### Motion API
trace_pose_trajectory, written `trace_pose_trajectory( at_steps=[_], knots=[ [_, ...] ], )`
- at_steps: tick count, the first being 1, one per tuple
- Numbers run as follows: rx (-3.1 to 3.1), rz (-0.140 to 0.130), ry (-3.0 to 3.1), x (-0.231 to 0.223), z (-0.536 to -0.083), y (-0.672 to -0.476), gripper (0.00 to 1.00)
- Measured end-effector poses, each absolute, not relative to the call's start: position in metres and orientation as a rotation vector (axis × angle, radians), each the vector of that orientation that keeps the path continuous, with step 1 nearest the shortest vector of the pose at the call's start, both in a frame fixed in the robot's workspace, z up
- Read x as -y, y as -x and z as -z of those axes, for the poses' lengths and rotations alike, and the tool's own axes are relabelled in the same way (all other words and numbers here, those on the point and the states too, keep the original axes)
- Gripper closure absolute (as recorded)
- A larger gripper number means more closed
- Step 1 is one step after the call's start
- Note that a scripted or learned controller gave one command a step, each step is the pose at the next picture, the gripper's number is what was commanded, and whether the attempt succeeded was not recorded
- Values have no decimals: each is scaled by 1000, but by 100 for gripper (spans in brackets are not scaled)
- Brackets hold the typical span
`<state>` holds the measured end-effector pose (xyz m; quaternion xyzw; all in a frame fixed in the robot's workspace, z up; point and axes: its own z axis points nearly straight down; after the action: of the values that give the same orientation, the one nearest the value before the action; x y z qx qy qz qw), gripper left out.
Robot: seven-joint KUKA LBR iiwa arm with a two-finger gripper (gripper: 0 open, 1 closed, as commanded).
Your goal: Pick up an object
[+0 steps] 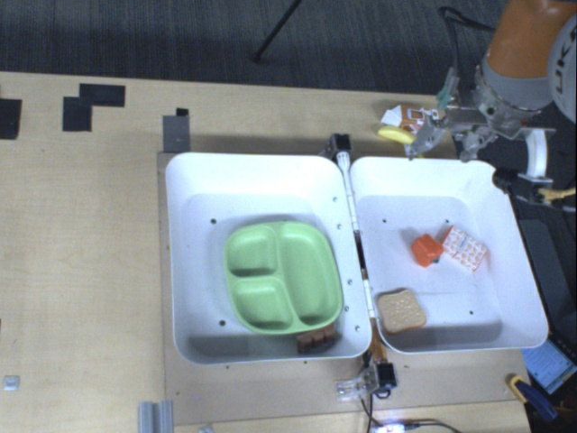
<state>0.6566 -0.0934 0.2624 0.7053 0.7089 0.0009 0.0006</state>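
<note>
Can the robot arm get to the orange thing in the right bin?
Probably yes. The orange thing lies uncovered in the right bin, touching only the checked packet, and the gripper hangs over the bin's far edge.

One fixed camera looks down at a slant (from above the bench point(81, 269)) on both bins point(194, 188).

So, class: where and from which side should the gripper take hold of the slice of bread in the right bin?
Probably from straight above, closing across its two flat side edges. The slice of bread lies flat on the right bin floor, near the front wall, so a sideways approach looks blocked. The gripper hangs above the far rim.
</note>
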Motion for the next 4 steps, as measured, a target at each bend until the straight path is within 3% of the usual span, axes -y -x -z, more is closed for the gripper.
trace_pose_trajectory(
  at_steps=[1, 2, 3, 4],
  knots=[
    [-2225, 1, -2219, 162, -164, -668, 0],
    [-2225, -4, -2214, 111, -86, -629, 0],
    [-2225, -10, -2209, 110, -98, -631, 100],
    [-2225, -9, -2209, 110, -98, -631, 0]
  ],
)
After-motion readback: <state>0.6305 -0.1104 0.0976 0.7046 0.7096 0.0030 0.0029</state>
